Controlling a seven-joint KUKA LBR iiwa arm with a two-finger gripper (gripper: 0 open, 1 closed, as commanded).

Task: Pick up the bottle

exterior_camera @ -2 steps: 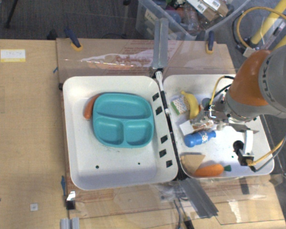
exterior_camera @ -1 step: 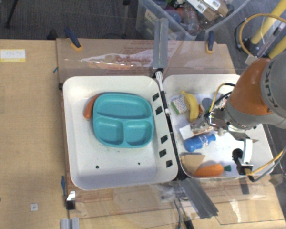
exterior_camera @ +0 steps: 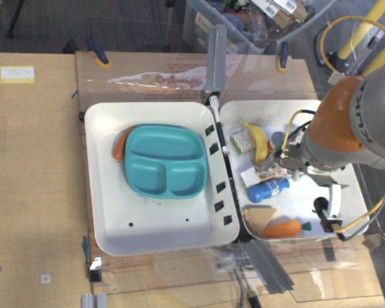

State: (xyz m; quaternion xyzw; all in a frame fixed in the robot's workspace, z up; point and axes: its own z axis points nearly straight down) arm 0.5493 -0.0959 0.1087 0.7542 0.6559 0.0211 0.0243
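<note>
Here the pincer [exterior_camera: 277, 165] hangs just above the blue bottle [exterior_camera: 267, 190], centre right, poised to grasp; its state is unclear.

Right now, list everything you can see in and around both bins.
left bin: one, white, left half of the bench
right bin: one, white, beside it
divided tray: one, teal, in the left bin
orange item: one, orange, tucked under the tray's left edge
bottle: one, blue, lying in the right bin
banana: one, yellow, top of the right bin
carrot: one, orange, right bin's front edge
clear tote: one, full of mixed items, behind the bench
arm: one, grey with orange band, over the right bin
end effector: one, just above the bottle
</note>
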